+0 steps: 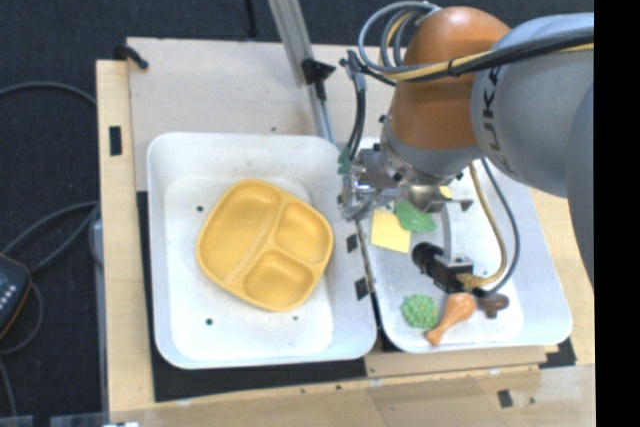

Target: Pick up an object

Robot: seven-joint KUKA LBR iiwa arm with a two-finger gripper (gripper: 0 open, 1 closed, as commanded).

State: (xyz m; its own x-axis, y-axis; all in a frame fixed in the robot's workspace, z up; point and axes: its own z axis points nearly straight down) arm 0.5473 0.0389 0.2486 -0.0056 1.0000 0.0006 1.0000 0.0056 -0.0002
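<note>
In the right bin (545,315) lie a flat yellow block (390,233), a green leafy piece (415,217), a knobbly green lump (420,311) and an orange drumstick-shaped toy (452,317). My gripper (368,197) hangs under the orange-banded wrist at the right bin's left side, just above and left of the yellow block. The wrist hides much of the gripper, and the green leafy piece sits partly under it. Nothing shows as held.
The left bin (180,325) holds a yellow divided plate (265,243) near its middle. A small brown piece (495,303) lies right of the drumstick. A slanted metal post (285,5) rises behind the bins. The divider between the bins runs just below the gripper.
</note>
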